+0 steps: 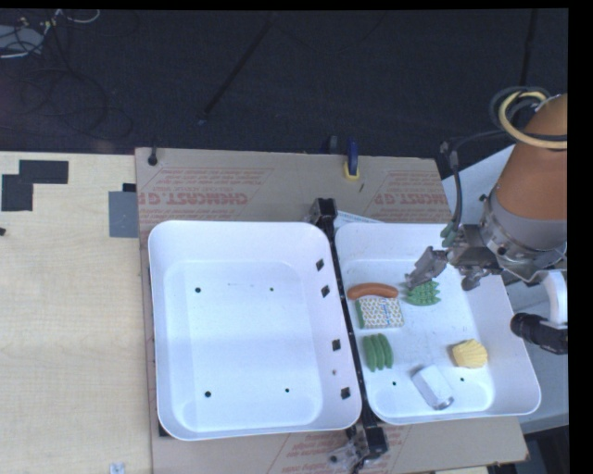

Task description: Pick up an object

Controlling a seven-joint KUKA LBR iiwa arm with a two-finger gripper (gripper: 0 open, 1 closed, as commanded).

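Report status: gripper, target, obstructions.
Gripper low in right bin, at the green leafy piece; nothing visibly held. Sausage and patterned block close beside it.

Right white plastic bin [519, 393] holds the orange sausage [372, 291] behind the patterned square packet [381, 313], green pea pod [377, 352] in front

A flat brown cardboard sheet [278, 190] printed with reddish lettering covers the middle of the bench. To its left lies a pale wooden tabletop [65, 315] carrying black rectangular patches [32, 180] and one grey square patch [121, 213] just beside the cardboard's left edge. Behind the cardboard, dark carpeted floor [278, 83] runs across the top, with thin cables [56, 18] at its far left corner.
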